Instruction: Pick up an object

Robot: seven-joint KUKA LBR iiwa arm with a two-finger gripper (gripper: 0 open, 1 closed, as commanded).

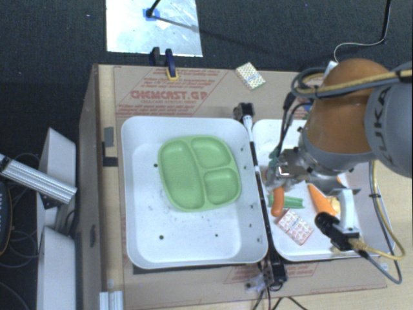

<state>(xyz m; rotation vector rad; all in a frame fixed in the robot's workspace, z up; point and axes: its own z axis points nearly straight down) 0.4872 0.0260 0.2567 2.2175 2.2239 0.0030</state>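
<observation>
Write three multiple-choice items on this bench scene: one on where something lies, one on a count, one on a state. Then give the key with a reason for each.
1. Where does the green plate lie?
A. In the left bin
B. In the right bin
C. On the cardboard behind the bins

2. How many compartments does the green plate have?
A. Two
B. Three
C. Five

3. How does the green plate sit?
A. Flat, face up
B. Standing on its rim
C. Upside down

Key:
1 A: the plate rests in the middle of the left bin, while the arm hangs over the right bin.
2 B: one long section on the left and two smaller ones on the right are visible.
3 A: its divided hollows face the camera and it lies level on the bin floor.

The orange carrot-like piece and the small checked packet lie in the right bin.
</observation>
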